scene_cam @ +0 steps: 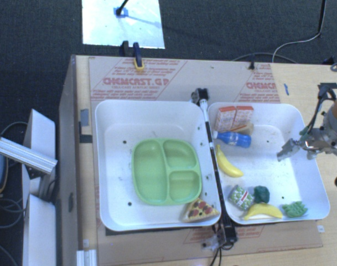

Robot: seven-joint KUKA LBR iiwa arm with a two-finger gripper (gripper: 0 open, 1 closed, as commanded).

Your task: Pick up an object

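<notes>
Over the right shallow white plastic bin (309, 165) now. Candidates for the pick all in there: blue plastic bottle w/ white cap (233, 139) lying flat, long axis approx left-right, cap end toward the divider. Yellow plastic banana (228, 164) just below it, long axis slanting from upper left to lower right, upper tip near the divider. 2nd yellow banana (262, 210) near the front wall, lying approx left-right, curve bowed down. Orange-and-white carton (234, 117) at the back, touching the bottle. Small printed packet (240, 197), dark green lump (261, 193) and light green leafy piece (294, 208) grouped by the front.

Writing: red "CHEMCAST GP" repeated on the protective sheet (157, 76) under the bins; carton print too small to read.

2-finger metal gripper (295, 147) above the right bin's right half, over bare floor, well apart from the bottle. Fingers: can't tell how far open; nothing seen between them.

Left white bin (110, 148): light green 3-compartment tray (167, 172), toy pizza slice (200, 209) at its front right corner.
</notes>
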